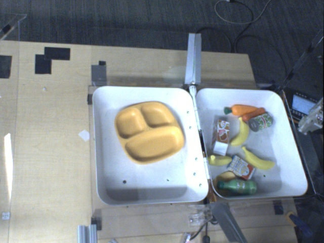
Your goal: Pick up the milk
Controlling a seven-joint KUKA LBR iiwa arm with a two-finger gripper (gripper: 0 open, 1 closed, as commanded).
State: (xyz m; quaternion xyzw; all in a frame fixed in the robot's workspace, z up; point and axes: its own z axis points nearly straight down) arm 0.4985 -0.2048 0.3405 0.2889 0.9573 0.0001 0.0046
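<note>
White-and-red milk carton (221,134) lies flat just left of the curved yellow plastic banana (241,132), its long axis running up-down the view. The pale gripper (311,119) sits well right of that banana; its opening cannot be told.

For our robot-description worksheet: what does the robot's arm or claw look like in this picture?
The claw appears as a pale grey-white, angular, metallic-looking piece beside the right bin. It is small and blurred, so markings and cables on it cannot be made out.
</note>
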